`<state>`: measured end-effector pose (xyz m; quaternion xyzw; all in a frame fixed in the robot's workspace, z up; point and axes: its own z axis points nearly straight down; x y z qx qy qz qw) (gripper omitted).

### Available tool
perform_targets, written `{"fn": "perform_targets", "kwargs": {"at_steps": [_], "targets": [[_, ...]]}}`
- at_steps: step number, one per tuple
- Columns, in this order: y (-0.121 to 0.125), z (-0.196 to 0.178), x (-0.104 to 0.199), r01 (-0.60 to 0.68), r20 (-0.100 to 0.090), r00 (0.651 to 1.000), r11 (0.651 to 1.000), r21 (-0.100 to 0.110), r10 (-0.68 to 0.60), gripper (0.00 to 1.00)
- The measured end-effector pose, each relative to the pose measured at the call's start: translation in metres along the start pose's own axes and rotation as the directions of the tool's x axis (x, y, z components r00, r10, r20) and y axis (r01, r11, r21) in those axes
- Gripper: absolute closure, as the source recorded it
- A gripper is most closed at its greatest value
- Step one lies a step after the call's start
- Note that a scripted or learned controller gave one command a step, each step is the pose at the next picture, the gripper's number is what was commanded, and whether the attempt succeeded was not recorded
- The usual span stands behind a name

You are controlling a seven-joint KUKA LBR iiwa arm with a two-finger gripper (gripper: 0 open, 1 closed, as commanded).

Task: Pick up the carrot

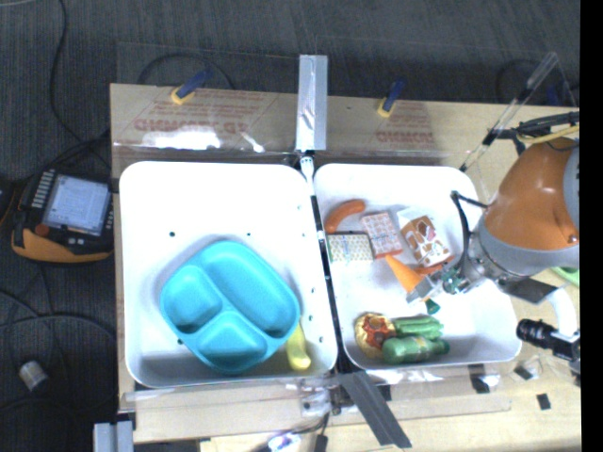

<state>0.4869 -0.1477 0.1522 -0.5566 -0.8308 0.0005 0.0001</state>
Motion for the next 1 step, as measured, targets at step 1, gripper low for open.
{"fn": "perform_targets", "kwargs": {"at_steps": [1], "targets": [[0.0934, -0.039, 0.0136, 0.036, 0.0, 0.999, 0.999, 0.0, -0.036, 1.0]]}}
